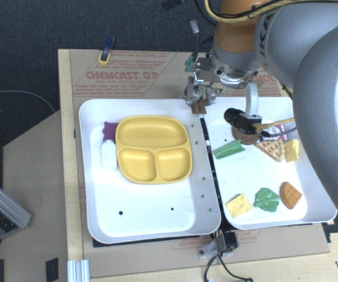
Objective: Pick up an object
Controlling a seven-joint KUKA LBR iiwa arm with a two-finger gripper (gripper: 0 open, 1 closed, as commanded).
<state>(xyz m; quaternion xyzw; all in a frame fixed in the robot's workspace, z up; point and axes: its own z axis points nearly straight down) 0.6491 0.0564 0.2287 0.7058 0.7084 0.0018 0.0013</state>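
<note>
My gripper (199, 101) hangs over the far end of the divider between the two white bins, above the rims. In the right bin (310, 213) lie a green pod (228, 150), a waffle-like wedge (270, 148), a yellow block (291, 150), a yellow cheese piece (238, 205), a green leafy piece (267, 198) and a brown bread piece (290, 194). The left bin (151, 216) holds a yellow divided plate (154, 147), a purple item (109, 130) and a white bottle (108, 154). A small brown patch shows at the gripper's tip; what it is stays unclear.
The bins rest on a brown cardboard sheet (127, 72). A blue and yellow clip (105, 51) lies at its far left edge. The big grey arm covers the right side of the view and part of the right bin.
</note>
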